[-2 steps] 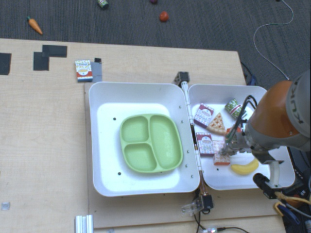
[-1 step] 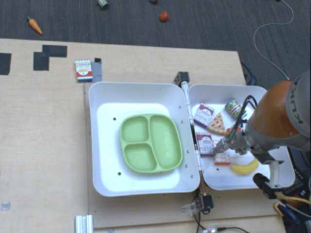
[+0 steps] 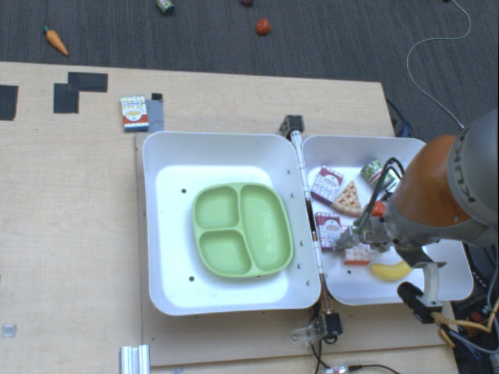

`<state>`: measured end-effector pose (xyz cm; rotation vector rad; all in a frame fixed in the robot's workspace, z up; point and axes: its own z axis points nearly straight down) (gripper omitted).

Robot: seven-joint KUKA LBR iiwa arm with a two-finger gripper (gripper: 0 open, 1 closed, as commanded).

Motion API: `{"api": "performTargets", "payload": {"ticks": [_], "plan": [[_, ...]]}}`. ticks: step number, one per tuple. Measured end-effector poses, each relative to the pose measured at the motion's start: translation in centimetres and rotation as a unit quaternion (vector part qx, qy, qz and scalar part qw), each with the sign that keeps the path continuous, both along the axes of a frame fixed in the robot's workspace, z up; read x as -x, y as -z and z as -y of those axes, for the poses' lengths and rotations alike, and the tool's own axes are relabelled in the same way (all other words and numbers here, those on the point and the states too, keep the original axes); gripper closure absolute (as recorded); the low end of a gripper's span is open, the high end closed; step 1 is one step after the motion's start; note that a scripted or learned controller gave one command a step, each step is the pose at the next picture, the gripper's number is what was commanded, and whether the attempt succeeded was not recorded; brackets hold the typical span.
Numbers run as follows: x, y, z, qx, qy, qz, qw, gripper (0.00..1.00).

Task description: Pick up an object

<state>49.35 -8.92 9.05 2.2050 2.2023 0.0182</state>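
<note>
In the right bin point(image 3: 448, 283), my gripper point(image 3: 352, 238) hangs low over a cluster of small objects. Just left of it lies a maroon-and-white packet point(image 3: 327, 227). A small red-and-white item point(image 3: 357, 257) sits right below it. A yellow banana point(image 3: 390, 270) lies at the bin's front, partly under the arm. Behind the gripper are a pizza slice point(image 3: 348, 199), a second maroon packet point(image 3: 326, 183) and a green can point(image 3: 372, 170). The wrist hides whatever is directly beneath it.
The left bin point(image 3: 168, 209) holds a green divided plate point(image 3: 242, 229). A small box point(image 3: 135, 113) stands on the bench at the back left. Small toys lie on the carpet beyond the bench. Cables run at the front right corner.
</note>
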Motion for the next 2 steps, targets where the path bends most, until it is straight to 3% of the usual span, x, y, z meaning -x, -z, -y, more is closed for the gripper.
{"api": "performTargets", "payload": {"ticks": [1,2], "plan": [[-0.2,-1.2,-0.2,-0.0014,-0.002,0.002,1.0,1.0],[0.6,-9.4,-5.1,-0.0052,-0.003,-0.011,0.9999,1.0]]}}
